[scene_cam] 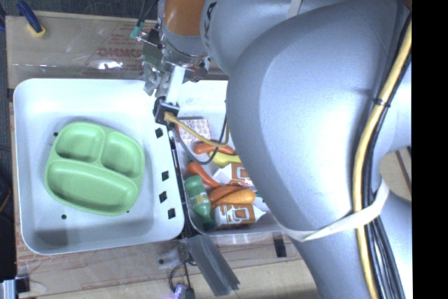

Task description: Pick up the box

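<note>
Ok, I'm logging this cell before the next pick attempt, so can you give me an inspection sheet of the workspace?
Surface: left bin and right bin, both white, side by side.
Job's things: box, orange and white, lies in the right bin among other items, apart from the claw.
Clutter: green divided plate in the left bin; orange and green toy food and a patterned pack in the right bin.
Grippers: claw over the far end of the wall between the bins.
Cables: yellow and black cables run along the arm.
Surroundings: blue-handled tool by the brown board behind the bins.
</note>
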